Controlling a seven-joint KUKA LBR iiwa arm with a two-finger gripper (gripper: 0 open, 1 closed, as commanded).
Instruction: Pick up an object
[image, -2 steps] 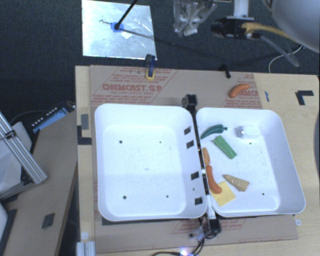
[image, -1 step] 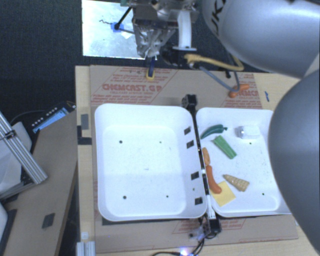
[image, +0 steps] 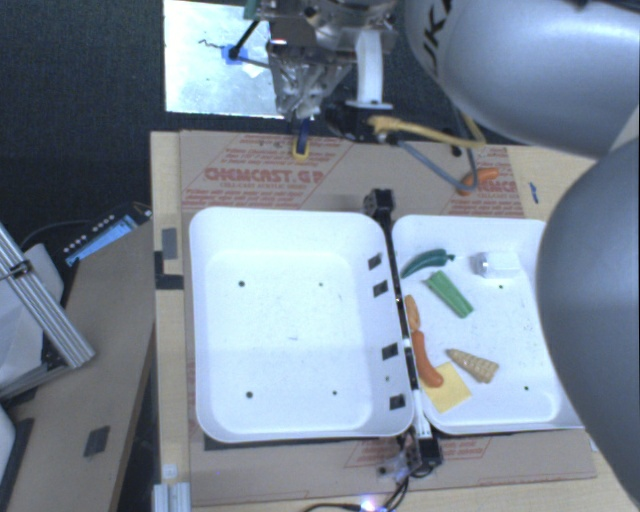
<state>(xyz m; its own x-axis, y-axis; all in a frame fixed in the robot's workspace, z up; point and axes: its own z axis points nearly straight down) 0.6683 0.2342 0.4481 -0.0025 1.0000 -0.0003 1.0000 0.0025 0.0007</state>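
The right bin (image: 520, 415) holds several small items: a green pepper (image: 427, 261), a green block (image: 449, 294), a small white piece (image: 495, 264), an orange sausage-like piece (image: 425, 360), a yellow square (image: 447, 388) and a tan ridged cone (image: 472, 365). My gripper (image: 300, 118) hangs high beyond the far rim of the left bin (image: 210, 330), over the cardboard sheet. A small yellow and blue thing (image: 300, 149) shows just under its tip; whether it is held or lies on the cardboard I cannot tell.
The grey arm (image: 560, 70) covers the top right and right side, hiding part of the right bin. A black divider with clips (image: 395, 300) runs between the bins. Cables (image: 430, 135) lie behind the right bin. Aluminium rails (image: 40, 310) stand at the left.
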